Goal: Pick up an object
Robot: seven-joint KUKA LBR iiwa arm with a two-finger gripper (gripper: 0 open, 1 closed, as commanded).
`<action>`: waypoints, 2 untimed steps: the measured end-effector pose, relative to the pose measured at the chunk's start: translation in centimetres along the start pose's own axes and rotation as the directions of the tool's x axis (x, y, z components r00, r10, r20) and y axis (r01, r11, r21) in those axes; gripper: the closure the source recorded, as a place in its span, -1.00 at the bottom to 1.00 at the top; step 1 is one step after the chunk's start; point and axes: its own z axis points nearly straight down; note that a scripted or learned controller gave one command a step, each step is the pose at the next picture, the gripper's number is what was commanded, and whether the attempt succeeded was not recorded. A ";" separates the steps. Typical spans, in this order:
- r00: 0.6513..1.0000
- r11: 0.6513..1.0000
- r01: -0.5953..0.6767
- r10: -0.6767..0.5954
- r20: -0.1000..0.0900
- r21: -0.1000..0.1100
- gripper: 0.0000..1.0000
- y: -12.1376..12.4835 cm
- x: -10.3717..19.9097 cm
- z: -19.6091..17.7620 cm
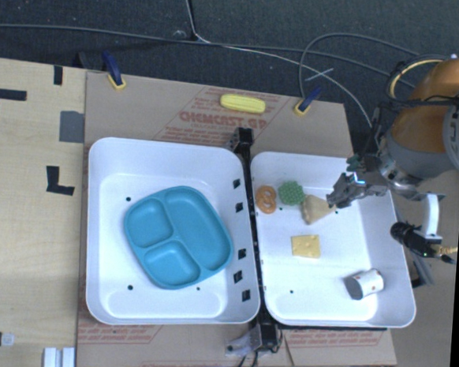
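Hand [344, 191] low beside tan wedge [315, 210].

Open floor in right bin [377, 313] between cheese slice [305, 246] and cup [364, 283].

Arm [432, 116] cut off by right edge; tool [341, 194] fingers too dark, small to tell.

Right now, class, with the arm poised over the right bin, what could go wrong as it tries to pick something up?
1. The gripper sits right beside the tan wedge, which lies close to the green ball and the pretzel; closing could nudge the wedge or its neighbours rather than grasp.
2. The yellow square looks flat, so fingers may slide over it.
3. The white cylinder lies on its side and may roll.
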 end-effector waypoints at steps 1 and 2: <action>1.000 1.000 0.005 -0.005 -0.002 0.000 1.00 1.6 5.0 -1.1; 1.000 1.000 0.004 -0.004 -0.001 0.002 1.00 3.1 10.3 -0.2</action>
